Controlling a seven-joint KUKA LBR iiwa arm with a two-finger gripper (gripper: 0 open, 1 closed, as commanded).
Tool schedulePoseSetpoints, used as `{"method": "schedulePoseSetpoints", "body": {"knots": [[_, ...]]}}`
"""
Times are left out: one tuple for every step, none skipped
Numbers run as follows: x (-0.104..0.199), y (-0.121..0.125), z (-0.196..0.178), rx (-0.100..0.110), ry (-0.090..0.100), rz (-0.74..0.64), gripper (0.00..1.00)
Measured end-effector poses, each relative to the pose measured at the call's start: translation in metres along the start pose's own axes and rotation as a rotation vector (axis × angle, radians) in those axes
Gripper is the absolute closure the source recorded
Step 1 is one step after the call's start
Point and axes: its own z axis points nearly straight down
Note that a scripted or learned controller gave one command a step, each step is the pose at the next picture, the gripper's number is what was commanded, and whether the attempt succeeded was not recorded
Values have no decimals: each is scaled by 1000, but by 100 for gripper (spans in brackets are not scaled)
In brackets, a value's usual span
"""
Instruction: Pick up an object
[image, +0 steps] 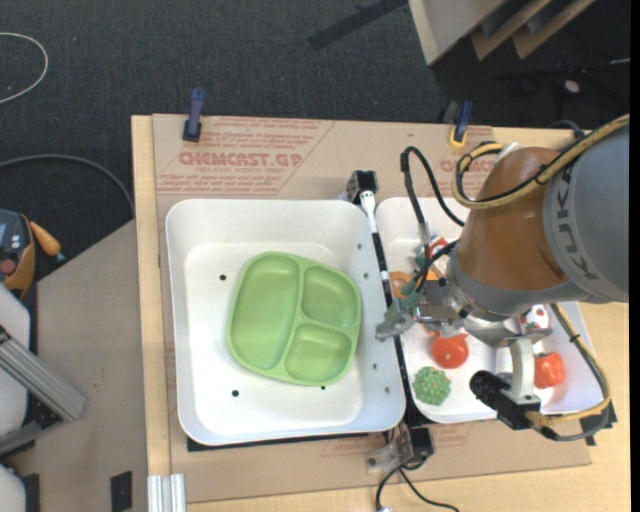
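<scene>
the big grey and orange arm (520, 235) leans over the right bin (400, 215) and hides much of it. i cannot tell how its gripper (420, 310) is set. under it lie a red tomato (449, 350), a green bumpy ball (431, 385) and an orange thing (549, 371), close together. a green plate (294, 318) with three parts lies flat in the left bin (190, 300). both bins sit on a brown board (240, 160) held by clamps, above a dark floor (100, 60).
</scene>
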Motion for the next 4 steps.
{"method": "schedulePoseSetpoints", "body": {"knots": [[-32,1,-198,-25,-4,4,0],[-30,1,-199,-8,-4,3,100],[52,0,-216,-8,-1,-6,100],[47,1,-226,-10,-4,3,100]]}}
